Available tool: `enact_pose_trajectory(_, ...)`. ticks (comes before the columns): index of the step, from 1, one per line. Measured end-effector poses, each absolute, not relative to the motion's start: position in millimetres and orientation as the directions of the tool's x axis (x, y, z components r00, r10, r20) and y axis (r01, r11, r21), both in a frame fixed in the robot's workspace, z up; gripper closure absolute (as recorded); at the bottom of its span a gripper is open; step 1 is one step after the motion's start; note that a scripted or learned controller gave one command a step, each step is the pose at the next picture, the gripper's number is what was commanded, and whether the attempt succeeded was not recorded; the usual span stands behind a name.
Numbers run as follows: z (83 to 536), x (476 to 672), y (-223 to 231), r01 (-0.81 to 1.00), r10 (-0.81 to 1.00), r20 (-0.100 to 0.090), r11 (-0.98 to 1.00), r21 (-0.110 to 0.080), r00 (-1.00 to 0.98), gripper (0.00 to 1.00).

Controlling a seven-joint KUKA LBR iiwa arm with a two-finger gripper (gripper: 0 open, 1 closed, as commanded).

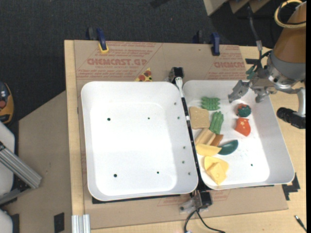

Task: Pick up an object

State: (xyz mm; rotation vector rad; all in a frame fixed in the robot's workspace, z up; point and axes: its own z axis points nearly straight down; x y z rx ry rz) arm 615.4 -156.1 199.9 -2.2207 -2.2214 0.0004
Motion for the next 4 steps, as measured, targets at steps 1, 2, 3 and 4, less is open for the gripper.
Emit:
enact_pose_trajectory(1, 108.0, 655.4, -106.8, 1.0, 1.0, 0.003, 0.006, -0.006, -0.006, 0.0)
enact_pose_trajectory(2, 125.0, 656.1, -110.5, 1.0, 1.0, 0.0, 0.002, 0.002, -0.002, 1.0)
enact_pose_trajectory(3, 82.7, 613.6, -103.8, 1.0, 1.0, 0.002, -0.001, -0.007, 0.001, 1.0)
enact_pose_trajectory(4, 84.8, 605.0, -95.5, 1.0, 1.0, 0.001, 0.0, -0.004, 0.0, 1.0)
